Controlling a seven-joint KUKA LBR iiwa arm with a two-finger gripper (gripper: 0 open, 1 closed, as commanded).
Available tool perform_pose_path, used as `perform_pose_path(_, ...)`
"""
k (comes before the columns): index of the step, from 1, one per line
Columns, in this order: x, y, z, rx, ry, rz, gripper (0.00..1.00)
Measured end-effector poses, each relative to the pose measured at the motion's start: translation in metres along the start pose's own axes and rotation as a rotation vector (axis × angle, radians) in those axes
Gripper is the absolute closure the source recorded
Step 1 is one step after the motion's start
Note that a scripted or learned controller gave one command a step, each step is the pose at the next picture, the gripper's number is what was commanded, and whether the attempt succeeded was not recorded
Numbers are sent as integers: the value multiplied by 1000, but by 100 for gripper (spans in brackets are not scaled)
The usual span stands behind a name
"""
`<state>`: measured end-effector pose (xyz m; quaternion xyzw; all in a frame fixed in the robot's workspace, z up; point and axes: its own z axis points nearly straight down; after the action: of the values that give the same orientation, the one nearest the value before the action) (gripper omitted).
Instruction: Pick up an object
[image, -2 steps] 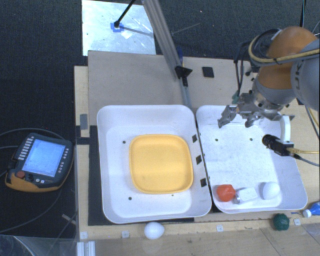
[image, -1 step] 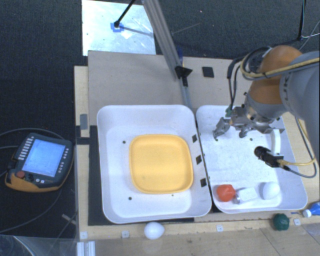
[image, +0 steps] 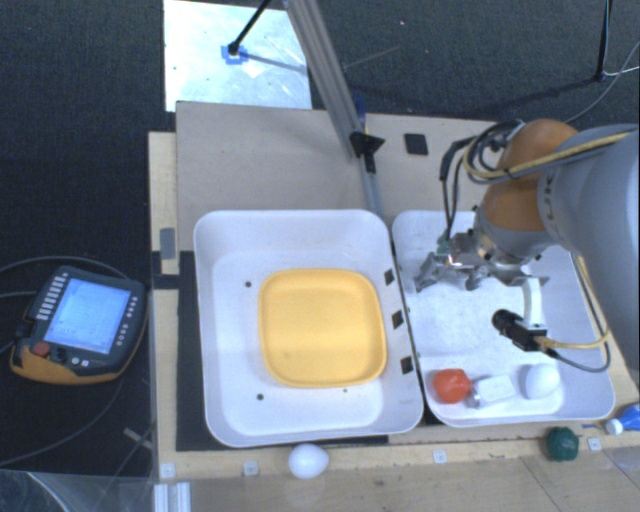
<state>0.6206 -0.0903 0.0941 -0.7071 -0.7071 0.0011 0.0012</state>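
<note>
One yellow plate (image: 323, 327), one red ball (image: 449, 385)

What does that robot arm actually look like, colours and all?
The arm is a thick, rounded grey tube with a glossy orange band above the wrist. Dark cables loop around that band. At its tip sits a small gripper of silvery metal.
</note>
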Motion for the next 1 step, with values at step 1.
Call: perform_pose_path(1,0,2,-13,-5,0,0,100)
